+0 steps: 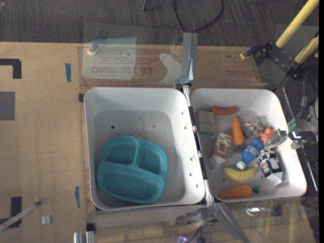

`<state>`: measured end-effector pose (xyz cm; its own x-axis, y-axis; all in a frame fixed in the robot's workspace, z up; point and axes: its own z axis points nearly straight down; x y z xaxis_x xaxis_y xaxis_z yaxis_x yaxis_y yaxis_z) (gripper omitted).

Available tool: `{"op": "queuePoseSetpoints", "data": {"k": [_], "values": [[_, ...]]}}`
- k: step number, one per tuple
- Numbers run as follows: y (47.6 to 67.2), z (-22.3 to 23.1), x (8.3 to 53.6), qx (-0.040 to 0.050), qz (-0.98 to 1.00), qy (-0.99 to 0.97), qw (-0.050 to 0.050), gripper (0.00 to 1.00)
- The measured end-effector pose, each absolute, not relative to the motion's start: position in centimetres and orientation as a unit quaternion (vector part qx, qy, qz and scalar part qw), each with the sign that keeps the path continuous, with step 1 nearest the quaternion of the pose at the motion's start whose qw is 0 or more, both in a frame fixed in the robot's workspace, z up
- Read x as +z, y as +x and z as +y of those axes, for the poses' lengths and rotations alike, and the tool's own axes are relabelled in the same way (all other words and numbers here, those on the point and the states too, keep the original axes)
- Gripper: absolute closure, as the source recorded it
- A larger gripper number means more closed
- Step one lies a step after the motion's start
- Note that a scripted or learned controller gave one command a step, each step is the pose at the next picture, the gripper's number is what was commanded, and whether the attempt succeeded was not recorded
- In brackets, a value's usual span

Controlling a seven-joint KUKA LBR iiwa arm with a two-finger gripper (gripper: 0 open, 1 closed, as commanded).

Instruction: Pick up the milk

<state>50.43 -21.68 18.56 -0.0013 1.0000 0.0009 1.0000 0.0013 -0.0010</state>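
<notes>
Well, the small black and white spotted milk carton (270,165) lies in the right-hand shallow white bin (291,186), near the bin's right wall. It looks tipped on its side, not standing up. A little blue bottle with a white cap (251,154) lies just beside it, and a yellow toy banana (240,173) lies near it too.

I think the carton is light and a bit stiff, like a small box. Its sides look flat and smooth, so it may slip. It may also dent if squeezed too hard. The best place to hold it seems to be across the two flat sides, in the middle, away from the bottle.

I cannot tell if the gripper is open or closed.
</notes>
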Motion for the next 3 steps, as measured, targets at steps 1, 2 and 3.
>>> {"op": "queuePoseSetpoints", "data": {"k": [1, 2, 3], "values": [[48.6, -21.6, 9.6, -0.0052, -0.688, -0.726, 0.001, 0.0], [48.3, -22.3, 10.5, -0.0009, -0.684, -0.729, -0.002, 1.0], [48.0, -15.3, 18.3, 0.0, -0.694, -0.72, 0.0, 1.0]]}}
